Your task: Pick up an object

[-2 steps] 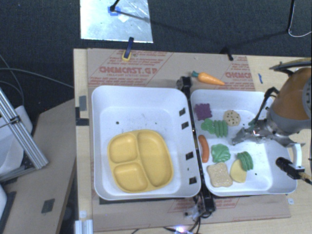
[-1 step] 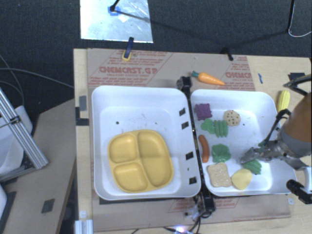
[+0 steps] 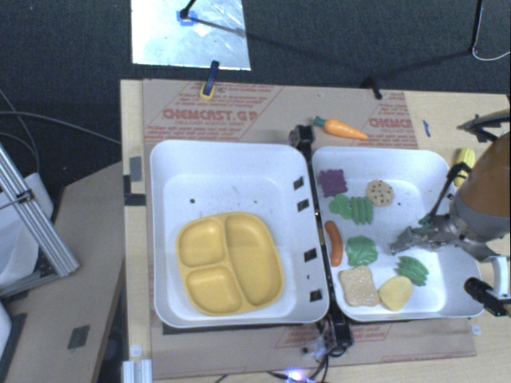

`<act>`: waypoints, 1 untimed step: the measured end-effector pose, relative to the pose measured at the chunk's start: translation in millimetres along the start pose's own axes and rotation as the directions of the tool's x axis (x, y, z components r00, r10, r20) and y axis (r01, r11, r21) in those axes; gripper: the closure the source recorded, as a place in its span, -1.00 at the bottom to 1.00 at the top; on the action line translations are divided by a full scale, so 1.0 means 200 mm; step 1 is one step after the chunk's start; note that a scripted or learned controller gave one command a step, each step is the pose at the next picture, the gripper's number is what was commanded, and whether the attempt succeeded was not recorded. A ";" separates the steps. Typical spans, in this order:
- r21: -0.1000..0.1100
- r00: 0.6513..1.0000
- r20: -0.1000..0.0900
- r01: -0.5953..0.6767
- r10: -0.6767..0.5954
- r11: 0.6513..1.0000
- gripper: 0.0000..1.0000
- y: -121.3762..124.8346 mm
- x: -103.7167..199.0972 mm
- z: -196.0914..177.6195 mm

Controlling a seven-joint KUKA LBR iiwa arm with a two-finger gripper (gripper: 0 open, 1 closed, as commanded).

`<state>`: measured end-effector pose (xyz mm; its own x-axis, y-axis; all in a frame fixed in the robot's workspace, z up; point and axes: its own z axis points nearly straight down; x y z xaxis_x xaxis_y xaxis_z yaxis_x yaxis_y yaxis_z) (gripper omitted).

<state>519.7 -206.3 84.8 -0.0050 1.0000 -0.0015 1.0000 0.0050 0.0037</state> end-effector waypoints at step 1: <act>0.005 1.000 -0.008 0.008 -0.008 1.000 -1.00 -0.13 0.58 0.00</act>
